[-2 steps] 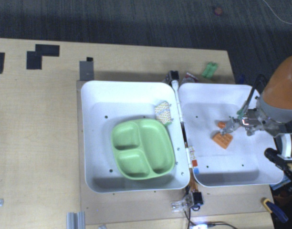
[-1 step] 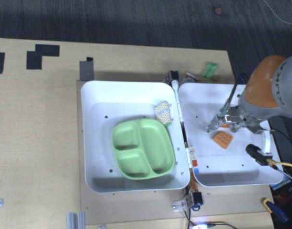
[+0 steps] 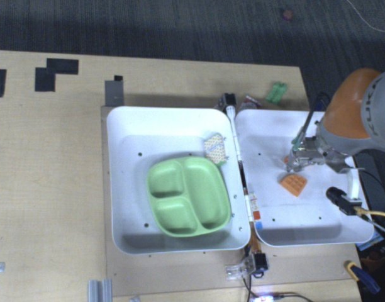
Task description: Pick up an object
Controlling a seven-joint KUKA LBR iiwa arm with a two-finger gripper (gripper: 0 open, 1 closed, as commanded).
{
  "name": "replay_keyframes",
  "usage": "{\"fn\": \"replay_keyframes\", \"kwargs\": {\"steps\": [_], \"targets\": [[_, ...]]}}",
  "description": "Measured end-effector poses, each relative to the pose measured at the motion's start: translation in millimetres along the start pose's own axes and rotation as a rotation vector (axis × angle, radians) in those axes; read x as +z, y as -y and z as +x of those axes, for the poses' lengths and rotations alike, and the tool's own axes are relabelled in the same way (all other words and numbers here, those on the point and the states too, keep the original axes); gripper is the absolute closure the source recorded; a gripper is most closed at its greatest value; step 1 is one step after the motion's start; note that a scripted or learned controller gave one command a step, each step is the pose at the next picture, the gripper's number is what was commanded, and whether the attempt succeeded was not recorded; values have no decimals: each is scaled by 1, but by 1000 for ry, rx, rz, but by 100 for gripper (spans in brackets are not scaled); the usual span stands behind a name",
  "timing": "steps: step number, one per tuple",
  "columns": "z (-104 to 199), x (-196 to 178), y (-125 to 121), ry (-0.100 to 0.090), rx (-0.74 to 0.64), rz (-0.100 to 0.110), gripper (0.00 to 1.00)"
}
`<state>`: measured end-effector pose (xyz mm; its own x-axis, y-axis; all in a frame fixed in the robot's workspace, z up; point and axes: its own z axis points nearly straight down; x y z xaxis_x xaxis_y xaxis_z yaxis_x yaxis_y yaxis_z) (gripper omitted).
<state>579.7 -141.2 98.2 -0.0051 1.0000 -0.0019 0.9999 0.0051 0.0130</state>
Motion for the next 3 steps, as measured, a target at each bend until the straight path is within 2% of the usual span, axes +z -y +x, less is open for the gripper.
{"fn": "replay_keyframes", "kwargs": {"steps": [1,2,3], "targets": [[0,0,0,0,0,0,0],[1,-11,-1,0,-1,-4,100],[1,-11,-1,0,-1,-3,0]]}}
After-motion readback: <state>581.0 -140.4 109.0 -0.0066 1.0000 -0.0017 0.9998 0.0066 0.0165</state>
